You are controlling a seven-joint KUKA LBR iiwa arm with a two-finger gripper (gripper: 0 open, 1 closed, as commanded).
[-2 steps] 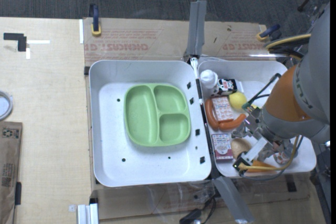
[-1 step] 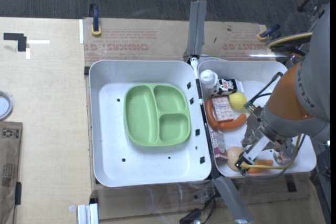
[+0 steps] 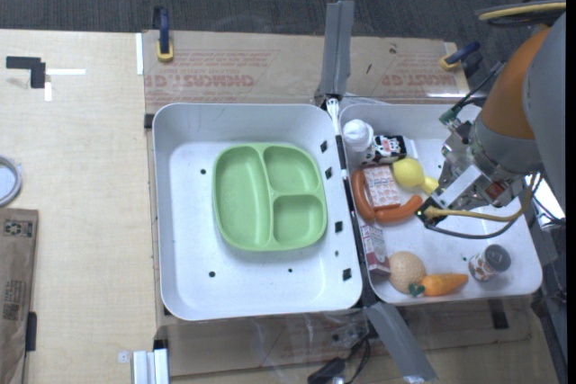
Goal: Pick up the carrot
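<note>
One small orange carrot with a green stem end (image 3: 441,284) lies flat near the front edge of the right white bin (image 3: 531,276), stem end touching a round tan potato-like ball (image 3: 405,267). Gripper (image 3: 450,184) sits farther back in that bin, over the clutter; can't tell whether the jaws are apart or together. Best approach in my view: come down over the carrot's free tapered half, jaws across its width, away from the ball. Small dark-lidded jar (image 3: 490,261) stands just beside the tip, so clearance is tight there. Yellow lemon (image 3: 409,173) and red sausage-shaped piece (image 3: 387,207) lie farther back. Green divided plate (image 3: 269,196) in the left white bin (image 3: 180,220) is out of the way.
</note>
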